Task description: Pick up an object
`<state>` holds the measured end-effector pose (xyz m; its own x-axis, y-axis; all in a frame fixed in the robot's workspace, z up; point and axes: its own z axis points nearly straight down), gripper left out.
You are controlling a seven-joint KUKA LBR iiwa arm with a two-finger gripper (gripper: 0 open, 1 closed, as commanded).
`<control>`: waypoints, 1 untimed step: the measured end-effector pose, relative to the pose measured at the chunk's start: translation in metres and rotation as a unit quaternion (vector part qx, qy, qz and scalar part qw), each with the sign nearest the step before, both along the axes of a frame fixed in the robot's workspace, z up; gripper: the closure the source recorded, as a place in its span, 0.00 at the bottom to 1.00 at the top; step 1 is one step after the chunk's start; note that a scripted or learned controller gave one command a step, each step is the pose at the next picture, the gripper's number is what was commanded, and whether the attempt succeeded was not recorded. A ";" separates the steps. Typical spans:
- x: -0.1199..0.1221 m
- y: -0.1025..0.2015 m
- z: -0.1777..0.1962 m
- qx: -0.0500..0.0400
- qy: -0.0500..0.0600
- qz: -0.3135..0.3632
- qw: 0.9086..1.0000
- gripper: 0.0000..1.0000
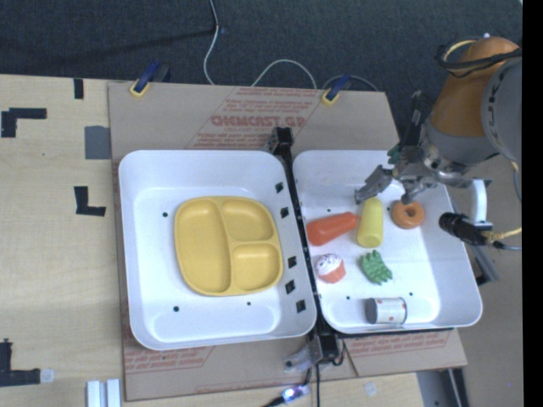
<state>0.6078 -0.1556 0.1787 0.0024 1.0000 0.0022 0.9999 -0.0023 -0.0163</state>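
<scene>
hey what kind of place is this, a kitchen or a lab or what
Most likely a robotics lab bench, not a kitchen. A robot arm reaches over two white bins taped onto cardboard, and the food, like the carrot and donut, looks like toy props.

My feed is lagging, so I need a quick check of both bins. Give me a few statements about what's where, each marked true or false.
1. The yellow divided plate lies in the left bin. True.
2. The carrot lies in the left bin. False: it lies in the right bin, by the divider.
3. The end effector is over the right bin. True.
4. The doughnut sits on the plate. False: it lies in the right bin, right of the yellow piece.
5. The can lies on its side near the right bin's front edge. True.
</scene>
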 end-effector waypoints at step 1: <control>0.003 0.000 0.009 -0.001 -0.007 0.002 1.000 0.00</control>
<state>0.6111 -0.1552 0.1877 -0.0012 1.0000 -0.0001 1.0000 0.0012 -0.0019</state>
